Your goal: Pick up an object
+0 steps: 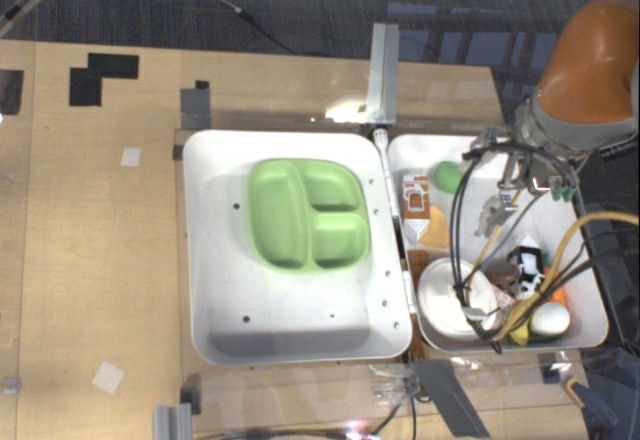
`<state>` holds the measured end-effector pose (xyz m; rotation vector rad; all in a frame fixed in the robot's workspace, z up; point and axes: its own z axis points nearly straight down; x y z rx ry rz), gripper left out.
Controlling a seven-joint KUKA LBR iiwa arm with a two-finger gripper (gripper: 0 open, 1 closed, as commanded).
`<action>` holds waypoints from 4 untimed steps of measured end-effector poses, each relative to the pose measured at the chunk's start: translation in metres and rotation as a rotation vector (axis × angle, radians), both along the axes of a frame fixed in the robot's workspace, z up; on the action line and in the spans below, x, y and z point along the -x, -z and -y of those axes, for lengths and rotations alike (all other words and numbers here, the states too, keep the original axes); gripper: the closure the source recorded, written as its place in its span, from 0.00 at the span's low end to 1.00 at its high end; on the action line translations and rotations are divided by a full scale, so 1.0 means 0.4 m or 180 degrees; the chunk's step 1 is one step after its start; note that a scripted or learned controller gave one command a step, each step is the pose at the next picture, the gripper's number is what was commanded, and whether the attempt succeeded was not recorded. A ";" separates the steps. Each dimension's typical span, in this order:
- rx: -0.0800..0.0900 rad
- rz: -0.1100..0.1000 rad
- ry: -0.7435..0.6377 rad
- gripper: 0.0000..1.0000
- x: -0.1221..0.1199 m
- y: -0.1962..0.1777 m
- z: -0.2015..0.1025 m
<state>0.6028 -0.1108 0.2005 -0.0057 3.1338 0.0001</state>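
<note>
**A:** Status on the gripper (pixel 497 213)?

**B:** Hanging over the right bin (pixel 590 328), mid-bin, under the orange band of the arm (pixel 590 58). Can't tell the grip state; cables and linkage clutter the tip from this angle. Nothing visibly held.

**A:** Candidates?

**B:** All in the right bin. Green ball (pixel 447 175) at the far-left corner, left of the gripper and a bit up-frame. Orange-and-white carton (pixel 416 196) just below the ball, along the left wall, long axis running roughly up-down in frame. Tan wedge-shaped piece (pixel 436 231) just beneath the carton. White bowl (pixel 445 300) at the near-left corner. Near-right corner holds a pile: black-and-white toy (pixel 527 266), white egg-like thing (pixel 549 320), something yellow at the rim, crumpled white-brown item (pixel 488 293) touching the bowl.

**A:** Nearest pick?

**B:** My read: the tan piece or the carton, both left of the tip and close. The pile sits down-frame toward the near edge, roughly as close.

**A:** Obstructions?

**B:** The arm's own black cable (pixel 458 238) loops down between the tip and the left-side items, ending at the bowl rim. The pile is packed tight, objects touching, so a clean two-finger grab looks doubtful there. The carton hugs the wall, leaving little finger room on that side.

**A:** Left bin?

**B:** Left bin (pixel 215 328) holds a green divided tray (pixel 305 213), well apart from the gripper, across the bin divider.
</note>
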 end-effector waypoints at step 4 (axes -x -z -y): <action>0.0009 0.0034 -0.0243 0.00 -0.071 0.275 -0.054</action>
